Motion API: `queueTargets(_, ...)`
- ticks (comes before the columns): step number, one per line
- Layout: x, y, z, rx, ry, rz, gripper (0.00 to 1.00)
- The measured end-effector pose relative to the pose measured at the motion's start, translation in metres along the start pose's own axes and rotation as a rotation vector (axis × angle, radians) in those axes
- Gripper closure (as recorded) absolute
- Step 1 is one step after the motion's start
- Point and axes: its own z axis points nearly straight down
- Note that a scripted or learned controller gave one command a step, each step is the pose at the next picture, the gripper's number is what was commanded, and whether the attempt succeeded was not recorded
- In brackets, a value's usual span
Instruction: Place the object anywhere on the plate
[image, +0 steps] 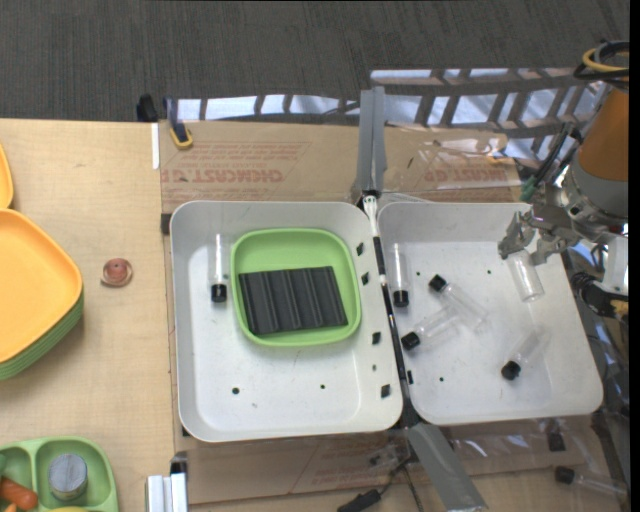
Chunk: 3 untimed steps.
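My gripper (530, 252) hangs over the far right part of the right bin (480, 400). A clear tube (528, 281) pokes down out of its fingers at a slight tilt, with its upper end hidden between them. The gripper looks shut on that tube. The green plate (296, 238) lies in the left bin (280, 400), well to the left of the gripper. On the plate rests a black ridged block (292, 300).
Several clear tubes with black caps lie loose in the right bin, such as one (524, 355) near the front and one (398, 272) by the divider. Another tube (218, 268) lies left of the plate. Orange plates (35, 285) and a small red knob (117, 271) sit on the wooden bench.
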Motion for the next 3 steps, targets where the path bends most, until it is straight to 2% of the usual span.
queueTargets(1, 0.000, 0.000, 0.000, 0.000, 0.000, 0.000, 0.00)
queueTargets(2, -0.039, -0.032, -0.020, 0.002, 0.000, 0.126, 0.00)
queueTargets(3, -0.048, -0.047, -0.076, 0.000, -0.001, 0.249, 0.00)
